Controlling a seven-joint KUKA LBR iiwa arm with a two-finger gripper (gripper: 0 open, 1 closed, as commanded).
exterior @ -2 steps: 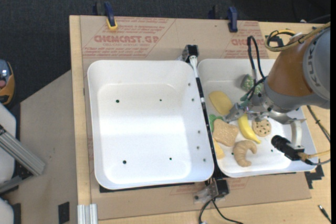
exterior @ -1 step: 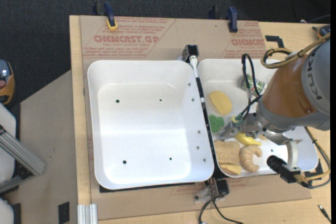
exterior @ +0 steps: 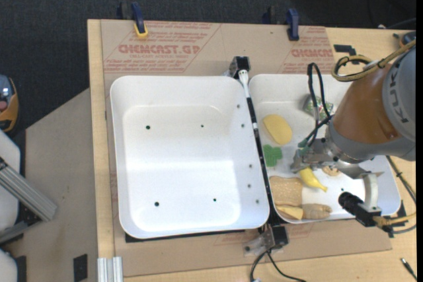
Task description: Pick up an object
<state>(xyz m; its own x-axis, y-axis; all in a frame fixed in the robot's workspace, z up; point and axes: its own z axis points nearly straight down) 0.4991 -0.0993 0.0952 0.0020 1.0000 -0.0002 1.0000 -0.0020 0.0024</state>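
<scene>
The right white bin (exterior: pixel 291 84) holds several small items: a yellow oval piece (exterior: pixel 277 129), a green piece (exterior: pixel 272 156), a small yellow banana (exterior: pixel 313 179), a tan slice (exterior: pixel 287 191) and a tan wedge (exterior: pixel 305 211) at the front. A small green and white item (exterior: pixel 318 105) lies near the back. My gripper (exterior: pixel 307 158) is low inside this bin, just above the banana and right of the green piece. The wrist hides what lies directly under it.
The left white bin (exterior: pixel 125 142) sits beside the right one, with a dark divider strip (exterior: pixel 252 129) between them. Blue clamps (exterior: pixel 138 15) hold the cardboard base at the back. A black cable (exterior: pixel 313 86) loops over the right bin.
</scene>
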